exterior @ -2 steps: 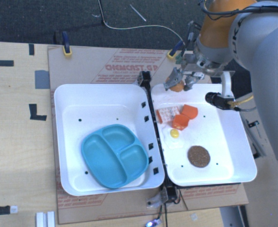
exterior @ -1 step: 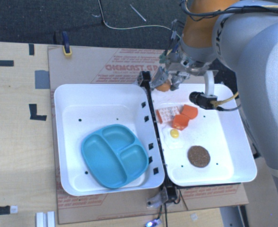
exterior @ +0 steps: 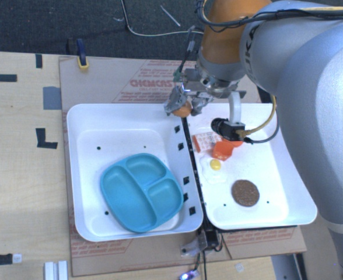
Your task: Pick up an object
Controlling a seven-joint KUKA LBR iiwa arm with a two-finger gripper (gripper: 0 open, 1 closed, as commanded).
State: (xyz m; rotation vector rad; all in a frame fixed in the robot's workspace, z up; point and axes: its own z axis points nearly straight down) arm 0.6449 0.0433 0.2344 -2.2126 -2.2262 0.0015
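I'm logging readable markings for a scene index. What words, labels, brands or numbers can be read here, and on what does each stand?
"CHEMCRS...", red print, its end hidden by the tool: on the brown cardboard sheet under the bins.
Fainter red print on that cardboard's front edge: too blurred to read.
Red-and-white printed packet in the right white bin: too small to read.

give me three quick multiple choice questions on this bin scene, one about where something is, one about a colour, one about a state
1. Where does the divided tray lie?
A. in the left bin
B. in the right bin
C. on the cardboard outside both bins

2. What colour is the flat round disc in the right bin?
A. blue
B. brown
C. white

3. How does the divided tray lie?
A. standing on its edge
B. upside down
C. flat with its compartments facing up

Answers:
1 A, it rests on the floor of the left bin.
2 B, the disc is brown against the white floor, below a small yellow piece.
3 C, its three compartments are open to the camera.
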